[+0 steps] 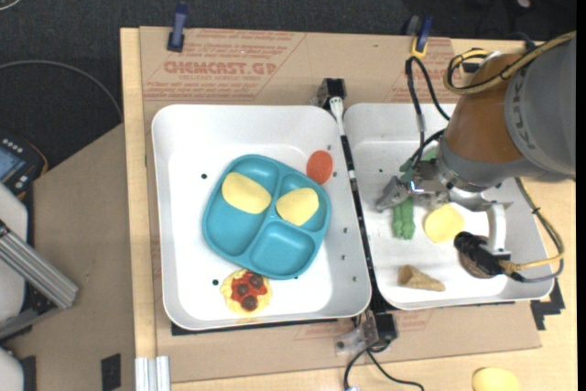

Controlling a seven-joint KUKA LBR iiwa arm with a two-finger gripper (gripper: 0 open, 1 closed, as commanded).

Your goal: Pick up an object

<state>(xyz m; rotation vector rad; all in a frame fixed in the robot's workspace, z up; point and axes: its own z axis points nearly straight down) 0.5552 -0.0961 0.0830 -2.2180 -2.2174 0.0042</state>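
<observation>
One end effector point(403, 193) | right bin point(385, 279) | over green object point(403, 221) | finger opening unreadable

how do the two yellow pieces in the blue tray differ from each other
The left yellow piece lies in the upper left compartment of the blue tray; the right yellow piece lies in the upper right one. The left piece is a wider, flatter oval; the right piece looks rounder and a bit more compact. The right piece lies nearer the orange item outside the tray. Both are pale yellow, smooth, and each fills its own compartment.
</observation>
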